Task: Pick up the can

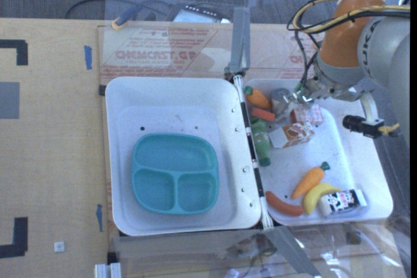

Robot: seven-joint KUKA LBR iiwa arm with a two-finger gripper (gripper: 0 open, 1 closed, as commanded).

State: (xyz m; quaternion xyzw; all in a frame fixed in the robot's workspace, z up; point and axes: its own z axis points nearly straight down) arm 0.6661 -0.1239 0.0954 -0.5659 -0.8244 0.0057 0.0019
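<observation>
The arm reaches in from the right over the far part of the right bin (365, 159). Its gripper (300, 96) hangs low near that bin's far left corner. Just left of the gripper lies a small grey round object (281, 99) that looks like the can's metal end; the rest of it is hidden among other items. The gripper tip sits right beside it, and I cannot tell whether they touch. A red and white package (303, 125) lies directly below the gripper.
The right bin also holds an orange carrot (258, 97), a green bottle (262, 144), a second carrot (307, 181), a banana (319, 196), a red sausage (284, 204) and a black and white carton (343, 200). The left bin (124, 101) holds a teal divided plate (174, 172).
</observation>
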